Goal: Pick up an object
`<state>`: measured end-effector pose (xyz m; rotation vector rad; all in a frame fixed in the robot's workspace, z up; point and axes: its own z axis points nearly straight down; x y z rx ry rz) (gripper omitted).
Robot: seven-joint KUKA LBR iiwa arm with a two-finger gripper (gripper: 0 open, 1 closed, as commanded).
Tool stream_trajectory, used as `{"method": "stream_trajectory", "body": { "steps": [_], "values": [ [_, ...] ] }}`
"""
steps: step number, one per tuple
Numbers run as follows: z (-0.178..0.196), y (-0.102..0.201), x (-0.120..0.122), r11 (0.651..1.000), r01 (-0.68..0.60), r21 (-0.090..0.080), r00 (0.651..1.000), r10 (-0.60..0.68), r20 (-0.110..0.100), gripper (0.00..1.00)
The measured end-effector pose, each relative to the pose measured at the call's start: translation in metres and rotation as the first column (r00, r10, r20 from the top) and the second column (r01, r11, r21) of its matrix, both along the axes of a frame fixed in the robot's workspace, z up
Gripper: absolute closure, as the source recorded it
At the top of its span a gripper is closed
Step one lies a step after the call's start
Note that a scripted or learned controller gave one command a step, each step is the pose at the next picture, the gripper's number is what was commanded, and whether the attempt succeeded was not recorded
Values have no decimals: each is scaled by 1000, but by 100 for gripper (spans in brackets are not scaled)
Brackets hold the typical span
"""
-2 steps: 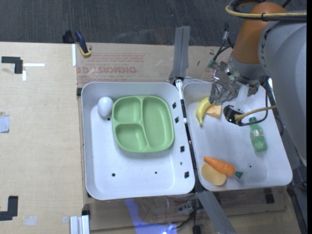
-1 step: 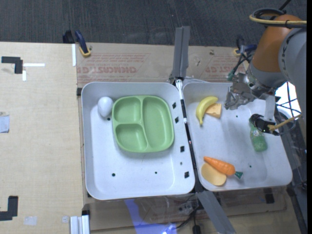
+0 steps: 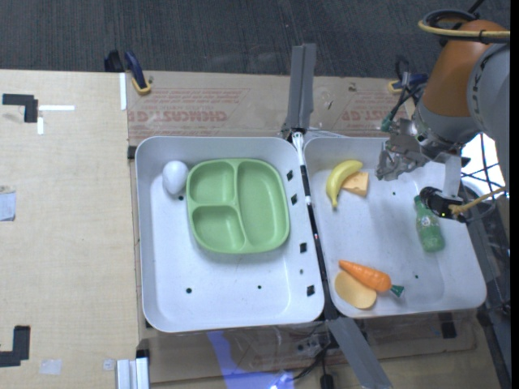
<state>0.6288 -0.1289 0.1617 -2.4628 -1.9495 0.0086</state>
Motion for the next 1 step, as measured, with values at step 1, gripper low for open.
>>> {"method": "stream_trajectory", "body": {
  "steps": [1],
  "values": [
    [0,0,0,1000,0,0,1000,0,0,0]
  ]
}}
